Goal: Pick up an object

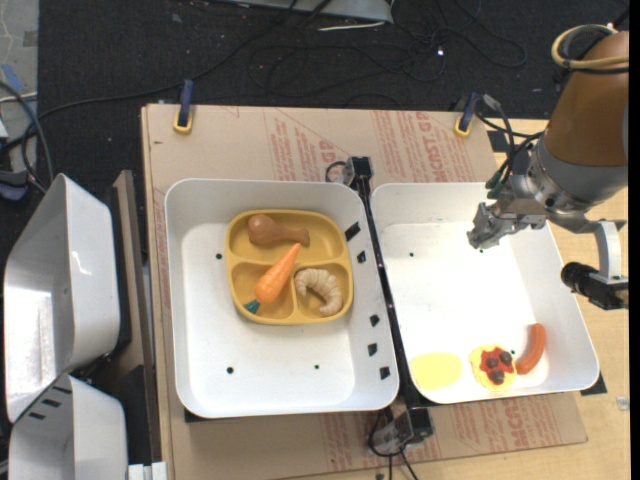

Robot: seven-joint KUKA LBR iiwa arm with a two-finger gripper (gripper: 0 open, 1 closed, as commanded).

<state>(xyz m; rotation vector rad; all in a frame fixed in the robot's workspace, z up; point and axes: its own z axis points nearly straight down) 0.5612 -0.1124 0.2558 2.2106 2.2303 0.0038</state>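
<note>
Over the right bin point(560, 268), near its far edge, hangs the gripper point(486, 230), and from this slanted view I cannot tell how it is set; nothing can be made out in its hold. Measured from that bin's near rim, three small toys lie just inside it: a flat yellow disc point(437, 370) toward the divider between the bins, a little red piece with dark spots point(494, 364) beside the disc, and an orange sausage point(531, 349) angled near the bin's near right corner. All three sit well apart from the gripper, toward the near side of the same bin. The sausage looks the easiest pick: it reads as light, stiff moulded plastic, smooth and likely a bit slippery, so a pinch across its narrow middle, at right angles to its length, should seat it best. The yellow disc lies very flat against the floor and would probably offer little edge to catch. The red piece is small and lumpy, and its exact form is too fine to judge. Beyond the right bin, in the left bin point(200, 298), a yellow divided tray point(238, 230) holds a drumstick point(276, 231), a carrot point(279, 273) and a pale shrimp point(322, 288), each in its own compartment; these also look like light hard toys, though the tray walls would crowd the approach.
</note>
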